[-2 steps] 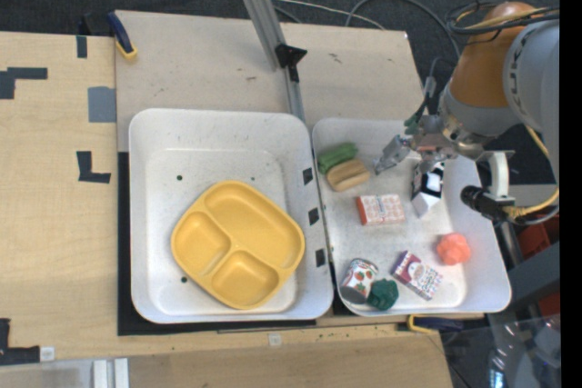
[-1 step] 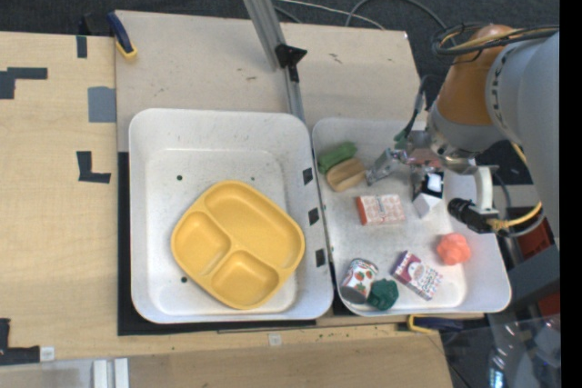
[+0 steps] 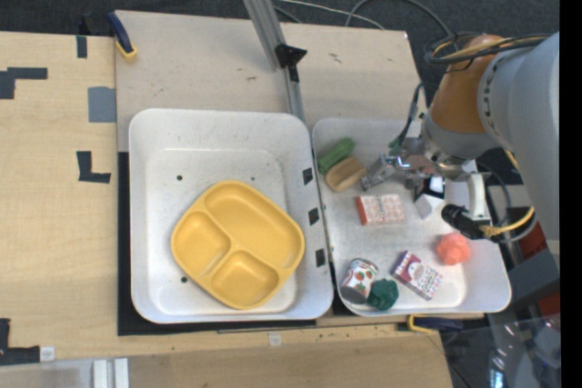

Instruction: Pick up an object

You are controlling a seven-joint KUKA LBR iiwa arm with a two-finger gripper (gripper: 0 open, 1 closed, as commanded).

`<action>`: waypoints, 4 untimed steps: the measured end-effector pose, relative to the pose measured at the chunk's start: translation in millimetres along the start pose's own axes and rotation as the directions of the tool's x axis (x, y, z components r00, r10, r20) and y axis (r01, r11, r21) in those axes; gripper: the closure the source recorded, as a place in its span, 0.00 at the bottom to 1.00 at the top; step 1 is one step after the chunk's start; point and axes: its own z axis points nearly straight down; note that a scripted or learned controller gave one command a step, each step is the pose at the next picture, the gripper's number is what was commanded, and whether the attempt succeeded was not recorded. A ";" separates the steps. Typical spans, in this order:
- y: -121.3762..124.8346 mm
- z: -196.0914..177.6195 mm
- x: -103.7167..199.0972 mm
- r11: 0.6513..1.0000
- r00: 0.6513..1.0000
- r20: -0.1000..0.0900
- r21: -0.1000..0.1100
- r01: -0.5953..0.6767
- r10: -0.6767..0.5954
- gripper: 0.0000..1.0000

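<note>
Two white bins sit side by side on the bench. Left bin [image 3: 155, 141] holds a yellow divided tray [image 3: 238, 243], three compartments, lying flat & turned at an angle, toward the bin's 5 o'clock area.

Right bin [image 3: 486, 286] holds the loose items. At its 11 o'clock: a green piece [image 3: 335, 151] w/ a tan bread-like piece [image 3: 346, 174] touching it just below. Near the centre: a small red-and-white packet [image 3: 380, 210], lying flat. At 7 o'clock: a round printed cup [image 3: 359, 276] w/ a dark green lump [image 3: 384, 293] touching it on the right. At 6 o'clock, just beside those: another red-and-white packet [image 3: 417, 275], tilted. At 4 o'clock: an orange-pink ball [image 3: 454, 249], apart from the rest.

Arm comes in from 3 o'clock, orange band above the wrist. Gripper [image 3: 386, 166] hangs over the right bin's upper middle, metal fingers [image 3: 373, 179] pointing toward 8 o'clock, between the tan piece and the centre packet. Fingers look slightly spread, nothing between them; tips near the tan piece but apart from it, as far as the view tells. Centre packet sits just below the tips, at their 6 o'clock, untouched.

A metal pole [image 3: 259, 0] slants across the bench top at 12 o'clock; a blue-and-yellow clamp [image 3: 122, 35] sits at 10 o'clock.
</note>
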 end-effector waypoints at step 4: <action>8.1 -187.8 17.2 1.000 1.000 -0.001 -0.009 0.001 -0.001 1.00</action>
